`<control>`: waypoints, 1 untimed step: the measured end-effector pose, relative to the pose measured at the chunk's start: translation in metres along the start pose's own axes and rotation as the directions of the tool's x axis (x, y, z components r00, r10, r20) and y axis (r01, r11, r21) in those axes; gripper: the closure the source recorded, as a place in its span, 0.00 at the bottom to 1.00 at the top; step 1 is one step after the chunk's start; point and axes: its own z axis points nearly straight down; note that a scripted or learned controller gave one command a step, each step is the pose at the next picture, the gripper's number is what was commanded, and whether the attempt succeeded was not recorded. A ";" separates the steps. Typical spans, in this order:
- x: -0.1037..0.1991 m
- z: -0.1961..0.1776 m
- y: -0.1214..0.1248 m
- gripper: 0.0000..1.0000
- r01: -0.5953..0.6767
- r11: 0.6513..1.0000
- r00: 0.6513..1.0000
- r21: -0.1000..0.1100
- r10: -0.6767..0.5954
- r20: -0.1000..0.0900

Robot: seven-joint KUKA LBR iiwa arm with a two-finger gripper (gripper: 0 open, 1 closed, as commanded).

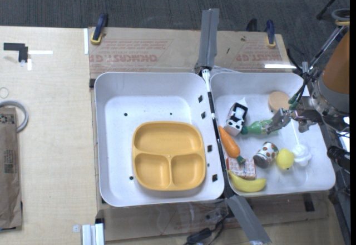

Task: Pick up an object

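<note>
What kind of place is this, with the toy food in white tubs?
Probably a robotics lab bench for grasping tests. A robot gripper reaches into the right bin of toy items such as a banana, while the left bin holds a yellow divided plate.

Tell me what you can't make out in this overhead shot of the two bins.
- Pincer: too small and cluttered in the camera view to tell whether it grips the green bottle.
- Arm: cut off by the right edge beyond the orange band.
- Small can: label too small to read.
- Snack packet: partly covered by the banana; print unreadable.
- Brown bag: cut off by the left edge.
</note>
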 end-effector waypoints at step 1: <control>0.021 0.145 0.016 0.00 0.199 0.980 0.980 -0.004 -0.199 0.006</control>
